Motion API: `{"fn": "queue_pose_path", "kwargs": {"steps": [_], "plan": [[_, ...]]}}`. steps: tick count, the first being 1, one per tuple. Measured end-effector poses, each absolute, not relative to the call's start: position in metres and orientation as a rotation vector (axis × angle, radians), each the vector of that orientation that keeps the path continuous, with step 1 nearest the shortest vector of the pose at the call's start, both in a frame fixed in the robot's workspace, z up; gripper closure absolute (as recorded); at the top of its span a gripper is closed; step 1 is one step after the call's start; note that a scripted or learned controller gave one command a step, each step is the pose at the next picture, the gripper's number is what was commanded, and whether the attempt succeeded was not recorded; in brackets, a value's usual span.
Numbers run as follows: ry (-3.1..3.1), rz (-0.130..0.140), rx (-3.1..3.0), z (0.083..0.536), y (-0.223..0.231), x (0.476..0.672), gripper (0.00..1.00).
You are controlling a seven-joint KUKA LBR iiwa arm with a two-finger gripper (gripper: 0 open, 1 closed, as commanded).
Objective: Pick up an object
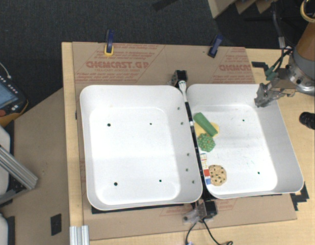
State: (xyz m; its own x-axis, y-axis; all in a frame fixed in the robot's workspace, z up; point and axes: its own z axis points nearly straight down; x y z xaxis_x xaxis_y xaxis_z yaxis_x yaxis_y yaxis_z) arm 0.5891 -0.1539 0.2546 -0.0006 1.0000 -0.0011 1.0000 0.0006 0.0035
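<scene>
So we've got the gripper (263, 97) hanging over the far right corner of the right bin (249, 137), just about at its rim, and honestly we can't tell from this angle how it's set, too small and dark. Nothing visible in it, so we'd say the pick hasn't started.

All the objects sit bunched against the left wall of that bin, so they lie left and nearer than the gripper, with bare white floor between. The green cylinder (205, 124) is the farthest of them and closest to the gripper; its long axis runs diagonally, far-left to near-right. It's partly on top of a yellow piece (202, 131). Just nearer is a green round thing (207, 144), then a cookie (217, 175) near the near edge, with a small red-blue item (206, 172) beside it at the wall.

Plenty of room on the right side of the objects for coming in. The left side is tight against the wall and the divider, so we'd guess the cookie or cylinder is the easier target.

The left bin (132, 147) isn't in play.
</scene>
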Motion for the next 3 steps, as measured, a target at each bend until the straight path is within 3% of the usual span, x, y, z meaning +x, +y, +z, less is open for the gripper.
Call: {"fn": "queue_pose_path", "kwargs": {"steps": [1,2,3], "plan": [[2.218,-0.001,2.227,0.295,-0.171,0.505,1.0],[2.208,0.0,2.222,0.334,-0.228,0.478,1.0],[2.217,0.004,2.214,0.383,-0.224,0.48,1.0]]}}
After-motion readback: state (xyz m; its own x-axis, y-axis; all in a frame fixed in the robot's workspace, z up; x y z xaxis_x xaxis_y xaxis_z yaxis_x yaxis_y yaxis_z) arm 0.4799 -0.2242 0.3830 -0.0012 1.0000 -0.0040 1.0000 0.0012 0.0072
